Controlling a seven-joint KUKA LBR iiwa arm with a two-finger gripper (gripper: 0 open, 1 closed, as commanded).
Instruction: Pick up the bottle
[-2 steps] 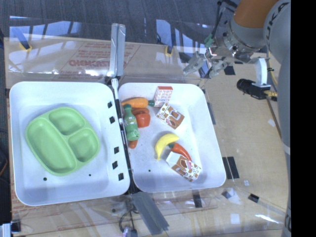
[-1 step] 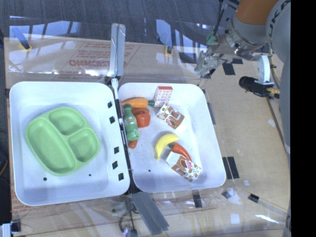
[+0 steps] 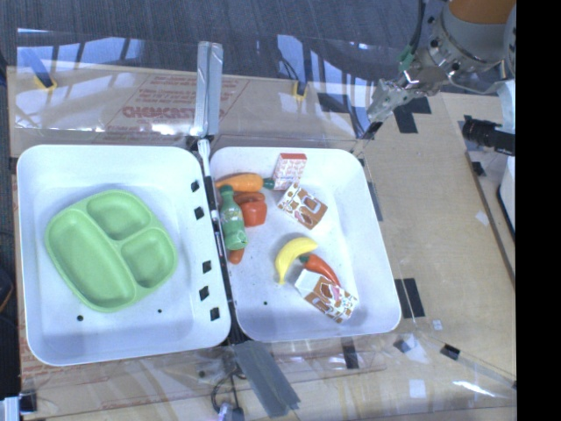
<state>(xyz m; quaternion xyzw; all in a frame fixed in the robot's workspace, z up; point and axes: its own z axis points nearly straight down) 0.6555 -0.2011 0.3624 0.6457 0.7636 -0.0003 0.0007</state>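
Green bottle (image 3: 231, 220): one; cartons: three

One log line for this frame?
phase: approach | tool: above right bin's far corner | small green plastic bottle: lying in right white bin, left wall, ungrasped

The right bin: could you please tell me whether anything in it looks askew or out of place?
Nothing is spilled or broken. The green bottle lies on its side against the right bin's left wall, crowded by the carrot and a red toy. The pincer hangs above the bench beyond the bin's far right corner.
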